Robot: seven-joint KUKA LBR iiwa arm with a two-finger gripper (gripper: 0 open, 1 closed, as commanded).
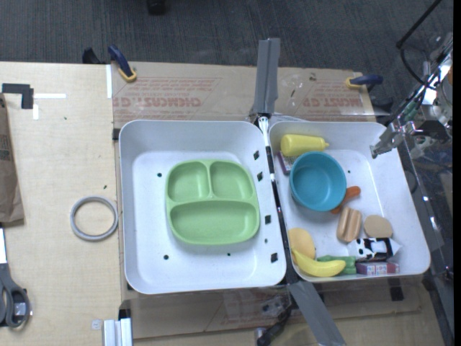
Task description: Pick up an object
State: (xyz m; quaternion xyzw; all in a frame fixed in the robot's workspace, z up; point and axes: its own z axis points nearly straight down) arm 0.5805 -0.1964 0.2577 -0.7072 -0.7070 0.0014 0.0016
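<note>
The right bin [403, 193] holds a blue bowl [318, 181] with a yellow cylinder-shaped toy [302, 144] behind it. In front of the bowl lie a hot dog [348, 224], a tan bun [378, 226], a black-and-white cow toy [373, 248], a banana [317, 266] and a pink box [376, 267]. A small orange piece [352, 191] pokes out beside the bowl. My gripper [385, 141] hangs at the right bin's far right corner, above the rim and apart from all the toys. Nothing shows in it.
A green divided plate [212, 202] fills the left bin [137, 193]. On the bench to the left lie a grey tape ring [94, 217], scissors [13, 305] and a brown bag [9, 164]. Clamps [122, 63] hold the cardboard behind the bins.
</note>
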